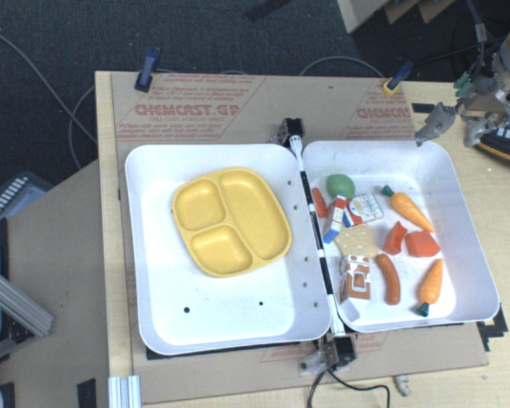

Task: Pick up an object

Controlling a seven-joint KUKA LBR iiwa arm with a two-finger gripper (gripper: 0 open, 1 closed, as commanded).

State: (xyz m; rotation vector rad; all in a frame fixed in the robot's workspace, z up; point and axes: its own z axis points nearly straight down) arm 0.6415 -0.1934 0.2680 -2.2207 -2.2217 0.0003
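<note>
Gripper (432, 129) hangs beside the right bin's (467, 228) far corner — touching nothing.

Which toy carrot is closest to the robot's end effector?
The upper carrot, lying near the right bin's far side, is closer to the end effector. The other carrot sits down by the bin's near edge, farther off.

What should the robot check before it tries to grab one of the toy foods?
1. Gripper clear of the toys: ok, it sits above the right bin's far corner.
2. Gripper holding nothing: ok, nothing shows between its fingers.
3. Toys inside the right bin: ok.
4. An easy toy to grab: ok, the green ball and the lower carrot have some room around them.
5. Crowded toys: not ok, the cracker and small boxes touch each other.
6. Yellow tray out of the way: ok, it lies in the left bin.
</note>
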